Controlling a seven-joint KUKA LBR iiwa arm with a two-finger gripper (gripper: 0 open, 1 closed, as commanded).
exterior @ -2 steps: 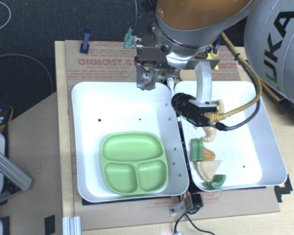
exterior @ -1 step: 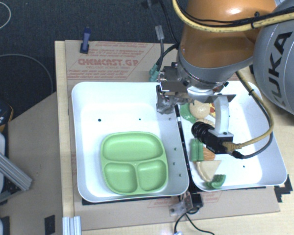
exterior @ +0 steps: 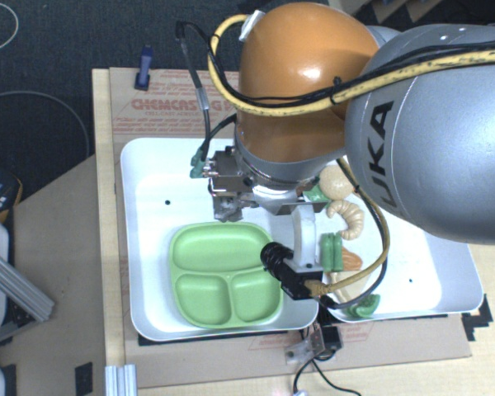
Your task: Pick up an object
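Observation:
A light green divided plate (exterior: 223, 280) with three compartments lies in the left bin (exterior: 144, 221), toward its near side. My gripper (exterior: 228, 208) hangs low over the left bin, just past the plate's far rim, under the big orange wrist band. The arm's bulk hides what is beneath it. In the right bin (exterior: 445, 291) lie a pale curled shrimp-like toy (exterior: 351, 219), a cream piece (exterior: 337, 185), a green and orange piece (exterior: 337, 255) and a green piece (exterior: 364, 306) by the near rim.
The grey arm covers most of the right bin and the top right of the view. A small blue object (exterior: 143, 66) lies on the board behind the bins. Bare white floor shows in the left bin's far left part.

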